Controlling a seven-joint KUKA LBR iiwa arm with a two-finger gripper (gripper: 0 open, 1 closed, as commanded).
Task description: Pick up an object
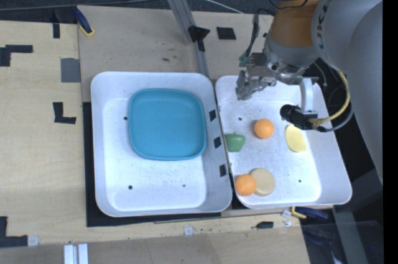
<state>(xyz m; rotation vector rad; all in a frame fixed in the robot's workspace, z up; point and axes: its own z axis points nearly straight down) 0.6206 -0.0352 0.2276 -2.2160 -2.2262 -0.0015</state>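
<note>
Small orange ball (263,128), lying loose mid-floor of the right-hand shallow white bin (323,185) beside a green lump (235,143), unheld; two-finger gripper (244,90) poised above the bin's far corner, fingers seemingly empty, spread unreadable; judged pre-grasp, needing a descent onto the ball.

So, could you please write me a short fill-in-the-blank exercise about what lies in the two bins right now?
1. The blue plate lies in the ____ bin.
2. The gripper hangs over the far end of the ____ bin.
3. The number of orange balls, and, is ____.
4. The green object sits against that bin's ____ wall.

Missing words: left; right; two; left
</note>
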